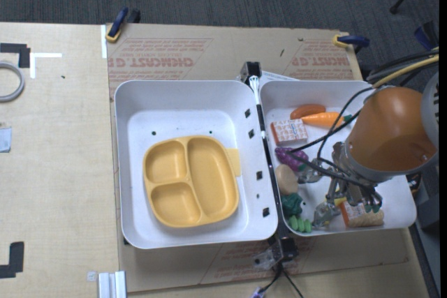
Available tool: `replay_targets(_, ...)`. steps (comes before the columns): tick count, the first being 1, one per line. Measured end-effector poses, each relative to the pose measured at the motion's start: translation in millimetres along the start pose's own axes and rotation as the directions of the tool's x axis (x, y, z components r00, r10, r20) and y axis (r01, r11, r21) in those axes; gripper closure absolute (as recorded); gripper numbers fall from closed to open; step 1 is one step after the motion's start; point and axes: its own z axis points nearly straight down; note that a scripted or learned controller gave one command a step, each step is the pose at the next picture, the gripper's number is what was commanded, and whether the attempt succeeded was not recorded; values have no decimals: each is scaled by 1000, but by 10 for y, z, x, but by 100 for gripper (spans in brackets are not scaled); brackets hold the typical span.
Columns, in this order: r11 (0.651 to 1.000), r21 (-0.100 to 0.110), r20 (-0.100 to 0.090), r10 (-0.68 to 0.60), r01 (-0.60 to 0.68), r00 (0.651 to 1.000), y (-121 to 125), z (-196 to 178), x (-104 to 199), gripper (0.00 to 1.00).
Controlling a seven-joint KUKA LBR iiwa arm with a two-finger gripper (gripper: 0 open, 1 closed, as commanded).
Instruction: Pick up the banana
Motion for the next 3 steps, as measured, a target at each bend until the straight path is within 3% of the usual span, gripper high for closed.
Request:
replay_targets(1,1000,0,1,8,-8,1000,-655,-1224,-237,0)
replay_targets(2,998,-1,-2,-68,68,998,-369,3,-129,0)
replay_targets(3,968,-1,-2,-250,250,968,-80,2,-79,0)
